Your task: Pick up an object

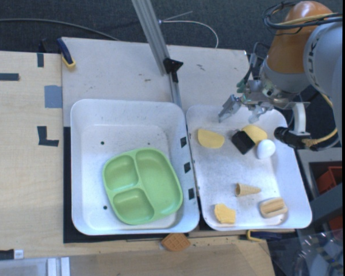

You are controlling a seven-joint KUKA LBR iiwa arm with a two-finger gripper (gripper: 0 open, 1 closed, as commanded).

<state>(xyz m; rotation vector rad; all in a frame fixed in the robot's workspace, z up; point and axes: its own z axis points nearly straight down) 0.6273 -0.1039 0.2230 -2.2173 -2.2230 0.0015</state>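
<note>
The table [121, 68] is seen to carry two white bins side by side, and the right bin [293, 183] is taken as the landmark: the left bin [80, 154] beside it holds a green divided plate [142, 186]. Above the right bin's far edge the gripper [240, 111] is held with fingers spread and nothing between them. Inside that bin are found a yellow-and-black object [248, 137], a yellow wedge [210, 138], a white egg [265, 148], a bread roll [272, 207], a yellow piece [224, 214] and a small cone [247, 190].
</note>
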